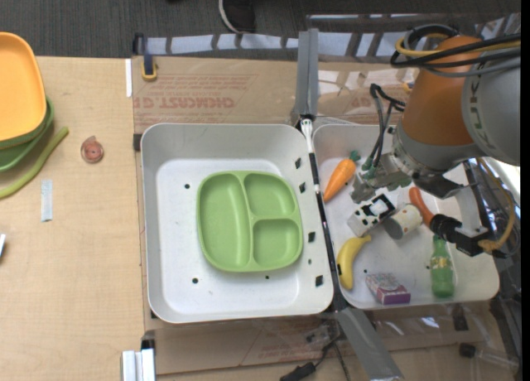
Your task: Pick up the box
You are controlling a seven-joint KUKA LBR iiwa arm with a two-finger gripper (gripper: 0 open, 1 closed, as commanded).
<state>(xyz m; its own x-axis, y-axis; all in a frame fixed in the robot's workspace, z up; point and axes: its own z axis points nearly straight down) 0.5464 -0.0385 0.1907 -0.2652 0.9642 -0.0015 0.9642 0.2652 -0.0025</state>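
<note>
Left white bin [166,288] holding a green divided plate [250,220] at its middle. In the right white bin [489,286]: carrot [338,179] near the upper left, banana [349,258] below it, green bottle [442,267] upright toward the right. On the table [74,288], left of both bins: orange plate [18,88] stacked over green ones, small pinkish round piece [93,150] nearby.

Two white bins [157,205] sitting side by side, one green divided plate [248,220] lying in the left bin, one carrot [338,178], one banana [349,258], one small box [387,289], one green bottle [441,267] lying in the right bin, orange and green plates [18,102] stacking at upper left.
</note>
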